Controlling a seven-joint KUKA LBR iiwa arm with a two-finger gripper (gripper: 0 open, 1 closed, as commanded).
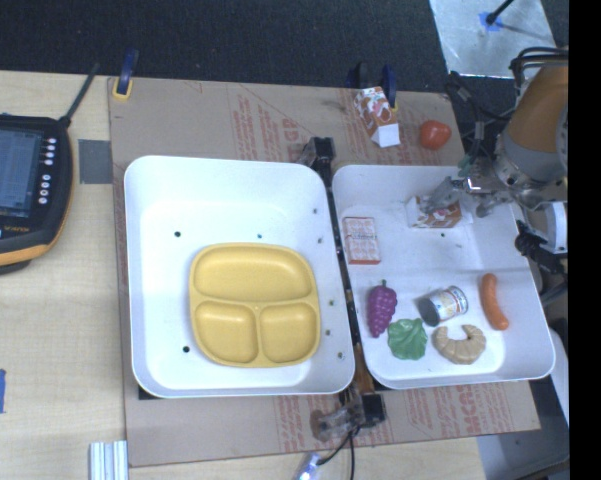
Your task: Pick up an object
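The right bin [515,368] holds several small items. Among them are a red and white packet [361,240], purple grapes [381,308], a green leafy piece [408,339] and a silver can [444,304]. A croissant [460,343] and an orange sausage [494,301] lie there too. A small crumpled wrapper [435,212] lies near the bin's far edge. My gripper [464,185] hangs at the bin's far right, just right of and above the wrapper. Whether it touches the wrapper is unclear.
The left bin [150,218] carries a yellow divided plate [255,303]. Beyond the right bin, a small carton [378,114] and a red tomato [435,134] rest on the cardboard. A teach pendant [15,188] lies at far left.
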